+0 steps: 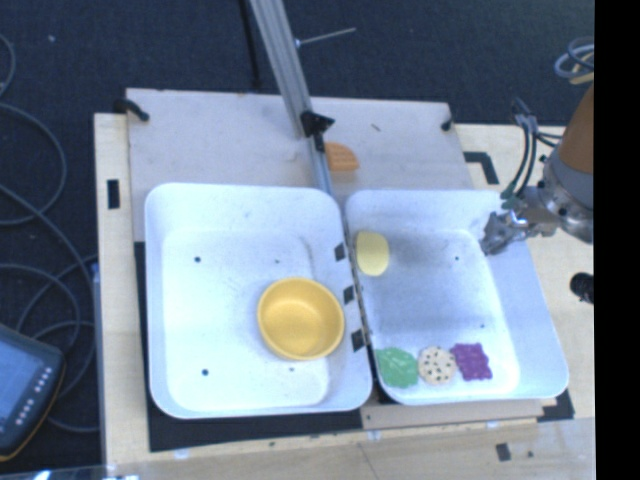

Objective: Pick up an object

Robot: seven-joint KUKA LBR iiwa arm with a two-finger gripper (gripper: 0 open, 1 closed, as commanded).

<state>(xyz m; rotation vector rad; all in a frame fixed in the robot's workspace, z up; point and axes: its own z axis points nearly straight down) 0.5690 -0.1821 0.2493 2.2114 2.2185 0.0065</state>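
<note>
My claw [497, 234] hangs over the right bin's [520, 298] far rim, its state unclear to me, while the green [397, 366], cookie [436, 365] and purple [472, 361] pieces crowd the near wall, so I risk clipping a neighbour.

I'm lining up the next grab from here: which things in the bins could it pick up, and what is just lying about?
For the job:
yellow bowl, left bin
pale yellow piece, right bin
green piece
cookie
purple piece
gripper, over the right bin's far right edge

Just lying about:
orange thing behind the bins
metal bar
cables on the floor
</note>
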